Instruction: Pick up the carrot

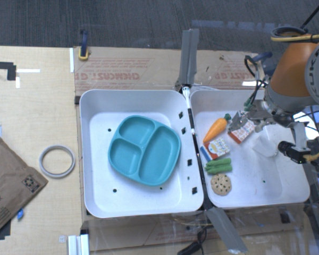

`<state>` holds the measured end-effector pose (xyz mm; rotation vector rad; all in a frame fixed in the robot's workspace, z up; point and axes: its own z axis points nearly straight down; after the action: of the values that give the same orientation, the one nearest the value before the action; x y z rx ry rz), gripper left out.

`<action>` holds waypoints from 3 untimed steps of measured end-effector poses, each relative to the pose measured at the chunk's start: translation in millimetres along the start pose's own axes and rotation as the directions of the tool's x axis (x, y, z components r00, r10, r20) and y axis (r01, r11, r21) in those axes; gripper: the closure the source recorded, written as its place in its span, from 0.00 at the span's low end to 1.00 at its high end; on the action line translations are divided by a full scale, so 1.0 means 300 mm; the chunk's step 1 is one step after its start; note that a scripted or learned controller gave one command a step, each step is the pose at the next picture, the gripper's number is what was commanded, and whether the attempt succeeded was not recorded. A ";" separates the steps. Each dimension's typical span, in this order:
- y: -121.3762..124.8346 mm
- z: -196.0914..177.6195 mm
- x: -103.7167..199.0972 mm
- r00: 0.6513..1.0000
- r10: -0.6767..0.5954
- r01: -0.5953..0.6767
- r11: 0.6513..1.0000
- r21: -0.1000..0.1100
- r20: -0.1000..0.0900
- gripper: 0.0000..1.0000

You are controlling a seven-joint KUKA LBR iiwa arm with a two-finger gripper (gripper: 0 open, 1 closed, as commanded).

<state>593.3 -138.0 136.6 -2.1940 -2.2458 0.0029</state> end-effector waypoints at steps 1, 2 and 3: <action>0.075 0.115 -0.039 0.998 -0.066 0.066 0.998 -0.018 0.006 0.00; 0.237 0.115 0.122 0.991 0.134 -0.133 0.991 -0.020 0.007 0.00; 0.193 -0.338 0.131 0.992 0.128 -0.128 0.992 -0.002 0.002 0.00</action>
<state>650.5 -97.4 237.7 -2.3353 -2.1031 0.0031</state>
